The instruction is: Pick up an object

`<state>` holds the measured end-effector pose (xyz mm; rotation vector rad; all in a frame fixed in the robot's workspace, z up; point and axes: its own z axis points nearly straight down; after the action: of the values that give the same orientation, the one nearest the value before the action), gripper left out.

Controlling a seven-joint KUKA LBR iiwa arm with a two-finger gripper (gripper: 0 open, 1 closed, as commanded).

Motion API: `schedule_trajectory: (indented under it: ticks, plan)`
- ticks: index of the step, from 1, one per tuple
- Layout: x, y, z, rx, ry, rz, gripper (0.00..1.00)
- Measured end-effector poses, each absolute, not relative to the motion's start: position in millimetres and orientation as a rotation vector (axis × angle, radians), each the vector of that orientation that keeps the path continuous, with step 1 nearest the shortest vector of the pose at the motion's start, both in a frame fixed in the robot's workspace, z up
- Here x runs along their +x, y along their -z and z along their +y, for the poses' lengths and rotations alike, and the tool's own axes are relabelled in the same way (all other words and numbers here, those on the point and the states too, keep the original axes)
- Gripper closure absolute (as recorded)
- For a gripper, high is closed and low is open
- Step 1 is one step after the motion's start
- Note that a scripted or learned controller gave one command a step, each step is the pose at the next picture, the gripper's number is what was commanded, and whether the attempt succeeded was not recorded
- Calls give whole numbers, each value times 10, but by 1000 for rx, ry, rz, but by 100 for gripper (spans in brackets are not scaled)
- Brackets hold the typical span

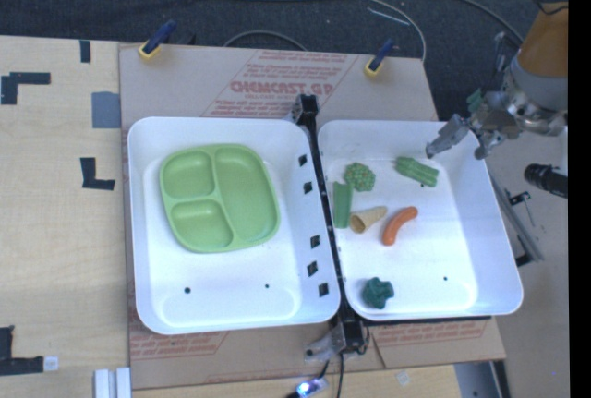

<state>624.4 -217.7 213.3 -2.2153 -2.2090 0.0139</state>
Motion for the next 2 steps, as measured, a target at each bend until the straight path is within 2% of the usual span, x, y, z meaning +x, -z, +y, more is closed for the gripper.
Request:
schedule_trajectory:
  ticks: [1,2]
  plan:
    - [6275,-2227,-2168,-2219,-2,-2222,0]
    - [6214,-1673,-2074,-2217,-7,-2220,0]
